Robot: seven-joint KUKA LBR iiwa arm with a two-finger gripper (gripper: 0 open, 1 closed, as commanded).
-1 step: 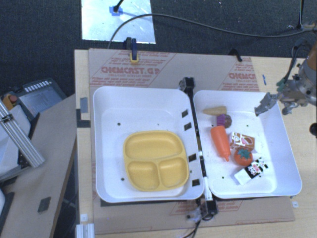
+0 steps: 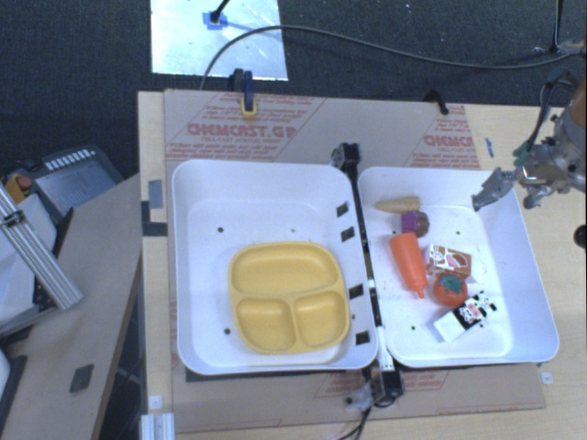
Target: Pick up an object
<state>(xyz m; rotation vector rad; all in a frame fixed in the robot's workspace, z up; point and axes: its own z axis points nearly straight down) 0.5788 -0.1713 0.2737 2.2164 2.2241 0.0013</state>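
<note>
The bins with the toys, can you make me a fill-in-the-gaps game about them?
1. The yellow plastic divided tray lies in the ___ white bin.
2. The orange plastic toy carrot lies in the ___ white bin.
3. The yellow tray has ___ compartments.
4. The claw hangs over the right bin's far ___ corner.

Answers: left; right; three; right

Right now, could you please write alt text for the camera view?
Two white bins sit side by side: the left bin holds a yellow divided tray, the right bin an orange carrot and other small toys. The gripper hovers at the right bin's far right edge.
</note>
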